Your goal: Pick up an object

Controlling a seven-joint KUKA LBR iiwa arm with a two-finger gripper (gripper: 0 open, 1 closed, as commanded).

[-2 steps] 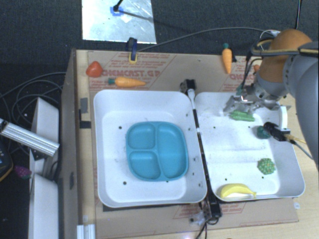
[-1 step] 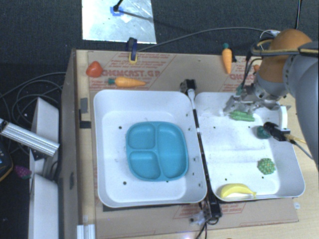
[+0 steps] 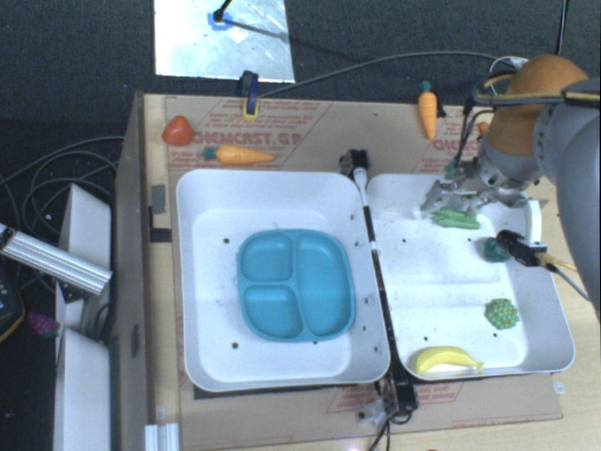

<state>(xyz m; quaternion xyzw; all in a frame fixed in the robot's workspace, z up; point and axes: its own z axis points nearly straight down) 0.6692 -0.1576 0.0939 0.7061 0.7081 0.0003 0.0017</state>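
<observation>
The end effector hangs low at the right bin's twelve o'clock rim, fingers spread and gripping nothing. A green pod-like object lies just at its six o'clock, almost under the fingertips, long axis running nine to three. A green ball and a banana sit farther toward six o'clock.

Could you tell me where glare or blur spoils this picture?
In the camera view, the white bins are bright and nearly washed out, the shiny sheet at the top reflects light, and the whole frame is soft; the gripper near the green object is too blurry to read.
</observation>
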